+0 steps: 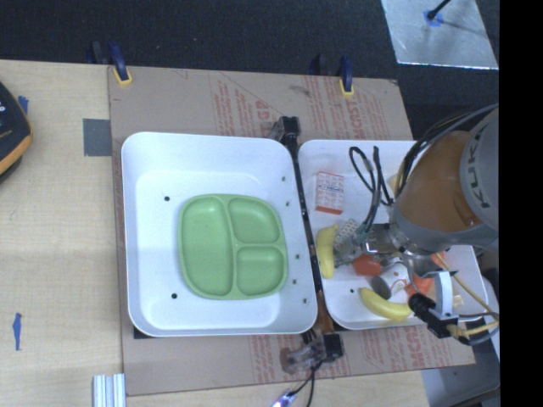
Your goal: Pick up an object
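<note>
End effector (373, 248) over banana (384, 305) (yellow, curved)

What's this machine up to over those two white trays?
A robot arm reaches in over the right bin, its gripper down among small items: two bananas, something orange-red and a small packet. Nothing is visibly lifted yet. The left bin holds a green divided plate, untouched.

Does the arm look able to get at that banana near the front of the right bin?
Probably yes. The banana lies uncovered on the floor of the right bin, with nothing on top of it, and the arm already hangs over that bin, close beside it.
</note>
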`<state>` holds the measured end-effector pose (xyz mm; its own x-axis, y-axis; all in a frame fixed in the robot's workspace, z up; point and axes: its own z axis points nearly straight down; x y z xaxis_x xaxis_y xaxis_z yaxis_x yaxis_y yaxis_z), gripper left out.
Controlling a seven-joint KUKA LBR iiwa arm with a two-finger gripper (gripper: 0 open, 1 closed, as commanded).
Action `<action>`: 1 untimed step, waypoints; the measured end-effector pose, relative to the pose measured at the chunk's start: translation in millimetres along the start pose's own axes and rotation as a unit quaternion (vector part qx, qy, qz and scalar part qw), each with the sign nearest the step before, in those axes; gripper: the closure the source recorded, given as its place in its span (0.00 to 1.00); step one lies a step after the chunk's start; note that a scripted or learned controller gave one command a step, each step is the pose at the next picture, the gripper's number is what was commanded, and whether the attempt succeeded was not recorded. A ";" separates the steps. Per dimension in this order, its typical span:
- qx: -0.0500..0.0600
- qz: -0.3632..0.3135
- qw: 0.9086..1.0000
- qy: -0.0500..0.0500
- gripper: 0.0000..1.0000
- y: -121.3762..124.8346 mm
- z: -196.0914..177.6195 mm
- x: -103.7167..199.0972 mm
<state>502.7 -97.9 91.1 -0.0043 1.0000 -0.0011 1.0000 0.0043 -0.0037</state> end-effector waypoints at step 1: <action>-0.001 -0.002 1.000 -0.001 1.00 1.3 -11.5 -1.2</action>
<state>504.1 -99.1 102.6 -0.0077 1.0000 -0.0028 1.0000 0.0077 -0.0009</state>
